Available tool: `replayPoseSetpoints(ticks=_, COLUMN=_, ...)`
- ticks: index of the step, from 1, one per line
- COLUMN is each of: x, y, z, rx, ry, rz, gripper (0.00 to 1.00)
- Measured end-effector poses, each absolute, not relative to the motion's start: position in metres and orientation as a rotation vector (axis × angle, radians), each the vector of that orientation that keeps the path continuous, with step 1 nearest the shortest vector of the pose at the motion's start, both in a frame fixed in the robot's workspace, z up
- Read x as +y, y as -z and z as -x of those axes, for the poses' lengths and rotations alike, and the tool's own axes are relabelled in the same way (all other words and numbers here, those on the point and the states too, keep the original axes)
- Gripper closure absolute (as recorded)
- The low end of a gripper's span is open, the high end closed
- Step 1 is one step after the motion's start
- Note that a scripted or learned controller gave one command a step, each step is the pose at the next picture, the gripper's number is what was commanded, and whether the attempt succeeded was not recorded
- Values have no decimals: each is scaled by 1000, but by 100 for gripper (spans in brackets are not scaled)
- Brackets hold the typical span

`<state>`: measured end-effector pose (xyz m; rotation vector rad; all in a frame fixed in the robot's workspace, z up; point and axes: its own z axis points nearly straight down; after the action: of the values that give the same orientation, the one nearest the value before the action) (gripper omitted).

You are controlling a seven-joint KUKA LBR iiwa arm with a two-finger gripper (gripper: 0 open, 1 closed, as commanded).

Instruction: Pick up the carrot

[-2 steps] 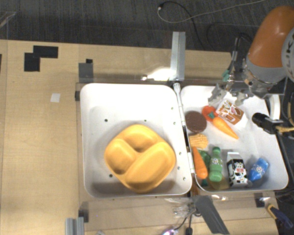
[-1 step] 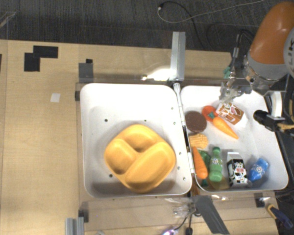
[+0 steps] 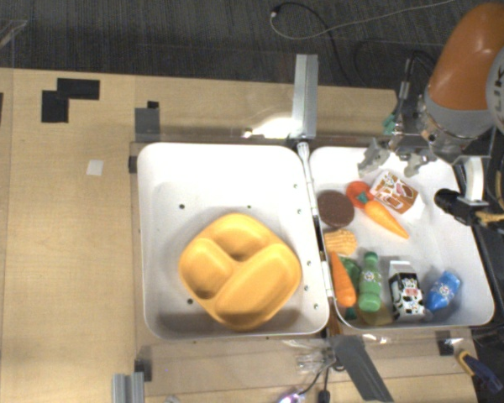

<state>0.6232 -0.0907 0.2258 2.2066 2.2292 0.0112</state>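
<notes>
Currently the gripper (image 3: 395, 156) is seen at the upper right of the frame, above the right bin (image 3: 475, 263), with its fingers spread apart and nothing held between them. The carrot (image 3: 385, 217) is lying just below it, beside a small carton (image 3: 394, 193).

The arm (image 3: 475, 65) runs off the right and top edges, so only its orange band and wrist show. By the right bin (image 3: 485, 305), the printing on the small carton (image 3: 394, 193) and on the black-and-white box (image 3: 406, 295) is too small to read. One carrot (image 3: 344, 284) in that bin has its lower end tucked behind the green bottle (image 3: 370, 282) and the rim. Dark gear (image 3: 496, 225) right of that bin is cut by the edge and cannot be made out.
</notes>
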Motion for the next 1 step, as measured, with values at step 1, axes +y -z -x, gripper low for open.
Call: replayPoseSetpoints(ticks=1, x=-118, y=-152, z=-595, rx=2237, ry=-1, rz=-2205, gripper=0)
